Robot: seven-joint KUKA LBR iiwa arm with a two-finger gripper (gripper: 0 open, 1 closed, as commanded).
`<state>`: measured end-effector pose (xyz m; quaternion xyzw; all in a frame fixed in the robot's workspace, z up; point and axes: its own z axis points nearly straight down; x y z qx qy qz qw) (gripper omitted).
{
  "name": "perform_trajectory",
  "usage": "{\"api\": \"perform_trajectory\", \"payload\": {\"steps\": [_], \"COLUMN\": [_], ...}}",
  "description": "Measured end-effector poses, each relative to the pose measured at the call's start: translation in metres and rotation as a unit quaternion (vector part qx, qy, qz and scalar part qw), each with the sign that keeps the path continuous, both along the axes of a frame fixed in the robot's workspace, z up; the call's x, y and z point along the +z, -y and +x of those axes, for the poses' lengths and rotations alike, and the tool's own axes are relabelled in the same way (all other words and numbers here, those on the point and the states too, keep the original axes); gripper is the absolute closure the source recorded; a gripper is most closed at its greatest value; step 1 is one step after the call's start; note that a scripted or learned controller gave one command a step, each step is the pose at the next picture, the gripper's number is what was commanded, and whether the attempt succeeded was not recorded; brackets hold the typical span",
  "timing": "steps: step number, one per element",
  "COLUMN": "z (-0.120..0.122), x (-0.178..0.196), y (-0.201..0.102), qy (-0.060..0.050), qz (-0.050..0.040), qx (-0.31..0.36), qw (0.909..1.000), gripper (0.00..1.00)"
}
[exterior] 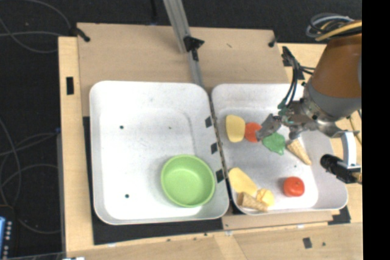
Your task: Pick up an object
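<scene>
Hanging over the middle of the right bin (317, 100), gripper (281, 129) with fingers spread, nothing seen pinched between them. Directly below the fingertips, a green piece (275, 143), touching or merely under them cannot be told. Just beside, toward the left wall: an orange piece (252, 132) and a yellow piece (235, 128). Near the front edge: a red ball (294, 186), yellow wedges (250, 189). In the left bin (122, 106), front right corner: a green bowl (187, 180).
</scene>
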<state>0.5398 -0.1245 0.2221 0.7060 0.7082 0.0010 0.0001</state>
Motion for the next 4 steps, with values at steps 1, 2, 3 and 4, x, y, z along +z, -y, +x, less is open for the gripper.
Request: {"api": "perform_trajectory", "payload": {"steps": [1, 2, 3, 4], "z": [0.0, -0.01, -0.014, -0.014], "x": [0.0, -0.05, -0.094, -0.122], "y": [0.0, -0.002, -0.004, -0.002], "qy": [0.0, -0.002, -0.002, -0.001], "qz": [0.0002, -0.0016, -0.0016, -0.0021], "qx": [-0.001, -0.002, -0.003, -0.003], "qw": [1.0, 1.0, 1.0, 1.0], "gripper": [0.0, 0.0, 0.0, 0.0]}}
